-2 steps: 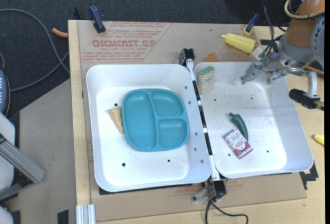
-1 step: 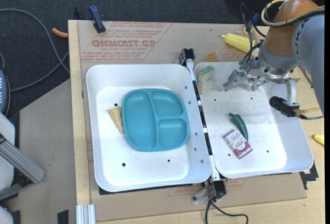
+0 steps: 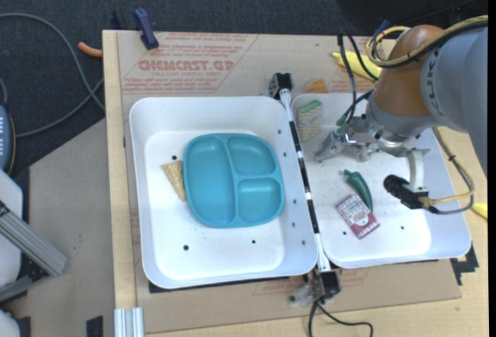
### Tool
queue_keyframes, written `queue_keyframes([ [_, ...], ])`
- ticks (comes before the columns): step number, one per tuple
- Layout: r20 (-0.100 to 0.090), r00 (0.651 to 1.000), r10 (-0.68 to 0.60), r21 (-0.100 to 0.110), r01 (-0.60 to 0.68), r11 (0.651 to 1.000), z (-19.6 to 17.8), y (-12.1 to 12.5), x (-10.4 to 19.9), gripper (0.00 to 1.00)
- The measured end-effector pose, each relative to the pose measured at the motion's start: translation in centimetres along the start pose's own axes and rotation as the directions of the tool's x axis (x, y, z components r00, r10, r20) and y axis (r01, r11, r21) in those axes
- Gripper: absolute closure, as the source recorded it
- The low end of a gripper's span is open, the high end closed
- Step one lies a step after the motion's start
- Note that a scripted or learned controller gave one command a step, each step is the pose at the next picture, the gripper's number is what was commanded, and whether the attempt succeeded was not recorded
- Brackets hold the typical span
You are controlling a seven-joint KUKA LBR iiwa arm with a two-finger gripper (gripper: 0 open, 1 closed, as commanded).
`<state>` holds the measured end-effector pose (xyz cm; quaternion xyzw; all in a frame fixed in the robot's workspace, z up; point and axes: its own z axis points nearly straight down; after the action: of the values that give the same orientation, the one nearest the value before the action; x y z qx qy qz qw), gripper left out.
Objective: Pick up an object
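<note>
- hand (image 3: 335,148) low in right bin (image 3: 446,238), fingers hidden (can't tell state)
- green marker (image 3: 358,187), red packet (image 3: 356,216) just below it
- teal tray (image 3: 233,179) in left bin (image 3: 155,250)

Glossy white plastic bins (image 3: 155,250) hold a smooth teal plastic plate (image 3: 232,179); the bench (image 3: 194,64) looks cardboard-matt.

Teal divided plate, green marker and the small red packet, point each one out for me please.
teal divided plate (image 3: 232,188): camera view, on the ridge where its compartments meet.
green marker (image 3: 359,187): camera view, middle of its barrel, right bin.
small red packet (image 3: 357,216): camera view, centre of its printed face, right bin.
</note>
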<state>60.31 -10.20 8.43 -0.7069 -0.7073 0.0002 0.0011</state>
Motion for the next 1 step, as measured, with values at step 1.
queue_keyframes([
  [1, 0.001, 1.000, 0.002, 0.000, -0.002, 1.000, 0.01, -5.70, -2.33, 0.00],
])
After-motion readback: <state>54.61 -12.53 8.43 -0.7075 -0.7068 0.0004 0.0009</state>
